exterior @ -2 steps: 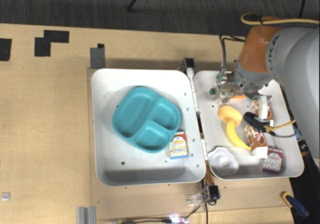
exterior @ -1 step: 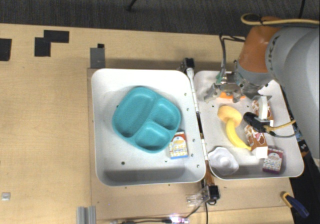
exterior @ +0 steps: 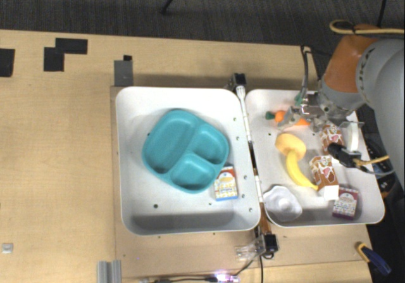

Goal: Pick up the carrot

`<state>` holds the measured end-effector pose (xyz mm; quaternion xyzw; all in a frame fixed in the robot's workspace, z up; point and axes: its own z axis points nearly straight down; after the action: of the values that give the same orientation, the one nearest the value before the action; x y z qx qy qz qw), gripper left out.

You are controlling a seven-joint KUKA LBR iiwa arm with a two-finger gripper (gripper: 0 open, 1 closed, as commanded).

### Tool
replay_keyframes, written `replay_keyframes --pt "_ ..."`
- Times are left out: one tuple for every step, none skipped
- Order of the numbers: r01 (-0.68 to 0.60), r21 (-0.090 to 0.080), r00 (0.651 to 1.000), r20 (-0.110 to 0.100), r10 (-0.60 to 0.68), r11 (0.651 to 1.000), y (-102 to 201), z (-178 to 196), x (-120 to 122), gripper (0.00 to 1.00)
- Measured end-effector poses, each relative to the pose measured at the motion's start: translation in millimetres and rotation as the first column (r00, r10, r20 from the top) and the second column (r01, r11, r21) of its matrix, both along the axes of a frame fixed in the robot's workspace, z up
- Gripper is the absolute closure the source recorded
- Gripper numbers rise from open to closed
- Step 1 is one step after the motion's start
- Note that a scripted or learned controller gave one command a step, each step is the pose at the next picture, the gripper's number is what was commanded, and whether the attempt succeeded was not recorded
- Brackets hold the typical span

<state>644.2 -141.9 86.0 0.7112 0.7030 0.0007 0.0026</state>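
Note:
The carrot (exterior: 279, 115) is a small orange piece with a green tip pointing left. It lies near the far edge of the right bin (exterior: 373, 212). My gripper (exterior: 300, 114) hangs low right over the carrot's right end, and a bit of orange shows beneath it. The grey arm with its orange band reaches in from the upper right. The wrist body hides the contact with the carrot.
The right bin also holds a banana (exterior: 294, 160), two brown-and-white snack packets (exterior: 323, 171), a purple tub (exterior: 345, 203) and a white cup (exterior: 282, 203). In the left bin (exterior: 126, 149) sit a teal divided plate (exterior: 185, 149) and a small carton (exterior: 225, 185).

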Motion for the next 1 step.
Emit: replay_keyframes --pt "0.100 0.004 0.995 -0.002 -0.100 0.995 35.8 -0.5 0.3 0.00"
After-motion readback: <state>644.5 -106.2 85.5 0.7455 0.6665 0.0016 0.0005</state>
